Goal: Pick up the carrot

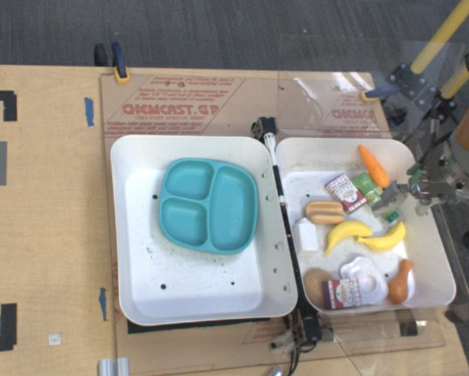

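Observation:
The carrot [373, 164] is orange with a green leafy end [366, 185]. It lies slanted near the far right corner of the right bin [436, 251]. My gripper [397, 194] hangs over the bin's right side, just right of and a little nearer than the carrot's green end. Nothing shows in its grasp, and the carrot rests on the bin floor.
The right bin also holds a red-and-white packet [345, 192], a hot dog [324, 211], two bananas [348, 233] [384, 237], a white bottle [307, 234], a drumstick [401, 281] and other toy food. A teal divided plate [209, 206] sits in the left bin [132, 249].

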{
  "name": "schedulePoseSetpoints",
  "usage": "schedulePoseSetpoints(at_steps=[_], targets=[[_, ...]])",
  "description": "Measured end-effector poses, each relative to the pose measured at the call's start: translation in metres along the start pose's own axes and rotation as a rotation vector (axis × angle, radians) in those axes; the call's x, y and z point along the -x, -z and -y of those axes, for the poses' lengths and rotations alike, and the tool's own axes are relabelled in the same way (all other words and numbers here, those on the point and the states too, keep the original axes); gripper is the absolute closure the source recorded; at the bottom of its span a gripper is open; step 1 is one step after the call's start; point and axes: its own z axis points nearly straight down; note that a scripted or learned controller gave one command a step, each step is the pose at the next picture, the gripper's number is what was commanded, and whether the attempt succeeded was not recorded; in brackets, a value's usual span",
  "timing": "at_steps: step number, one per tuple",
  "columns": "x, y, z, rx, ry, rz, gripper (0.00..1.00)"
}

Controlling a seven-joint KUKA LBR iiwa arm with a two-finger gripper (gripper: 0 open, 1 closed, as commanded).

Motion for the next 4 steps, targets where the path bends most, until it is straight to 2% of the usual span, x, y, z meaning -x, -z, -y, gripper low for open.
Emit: schedulePoseSetpoints(at_steps=[1,2,3,4], targets=[[0.025,-0.071,-0.049,-0.001,-0.066,0.002,0.00],[0.044,-0.125,-0.097,0.005,-0.317,0.003,0.00],[0.045,-0.111,-0.100,0.013,-0.311,0.006,1.00],[0.058,-0.147,-0.117,0.009,0.411,0.009,1.00]])
